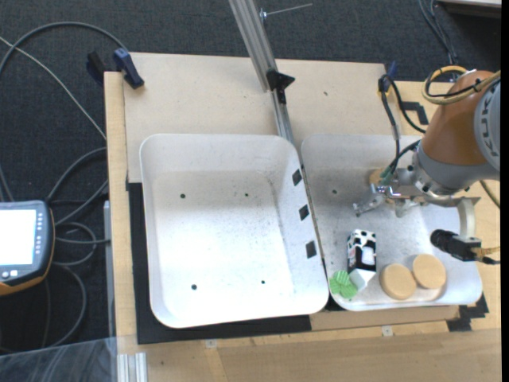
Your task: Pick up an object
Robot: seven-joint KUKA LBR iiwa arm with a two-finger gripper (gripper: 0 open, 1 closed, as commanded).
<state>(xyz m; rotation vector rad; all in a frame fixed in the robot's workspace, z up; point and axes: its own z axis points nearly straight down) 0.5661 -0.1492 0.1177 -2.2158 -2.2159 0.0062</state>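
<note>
My gripper (367,195) hangs over the back half of the right bin (334,165), reaching in from the right. Its fingers stand open with nothing between them. In front of it, apart from it, a black-and-white patterned carton (363,251) lies in the bin. A small green object (343,283) rests against the bin's front left corner, right below the carton. Two round tan discs (398,282) (429,271) lie side by side at the bin's front right.
The left bin (159,165) lies beside the right one, their walls meeting along a shared divider (306,213). A slanted metal rail (254,38) runs down from the back to the bins' junction. A blue clamp (127,66) sits at the bench's back left corner.
</note>
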